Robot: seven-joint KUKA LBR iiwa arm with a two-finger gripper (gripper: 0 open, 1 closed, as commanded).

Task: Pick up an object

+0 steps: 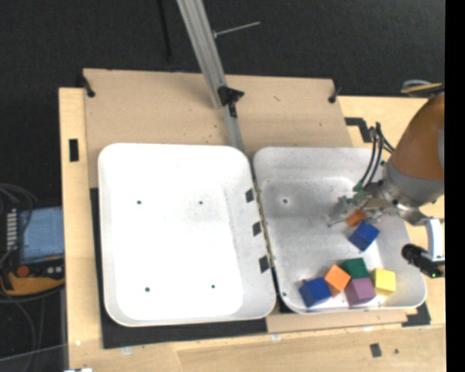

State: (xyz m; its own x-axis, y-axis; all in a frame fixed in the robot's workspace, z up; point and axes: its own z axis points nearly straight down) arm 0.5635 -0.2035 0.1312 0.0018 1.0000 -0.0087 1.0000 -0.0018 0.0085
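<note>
Bearing two white bins (178, 157), a tan bench (178, 103).

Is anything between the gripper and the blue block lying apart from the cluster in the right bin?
Nothing visible stands in the way. The gripper sits just above and left of the lone blue block, with a small orange piece right beside the fingers. The other blocks are clustered along the bin's near wall, clear of that path.

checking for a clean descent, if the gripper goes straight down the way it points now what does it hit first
Most likely the blue block just below the gripper, with a small orange piece right at its tip. Depth is unclear from this slanted view.
</note>
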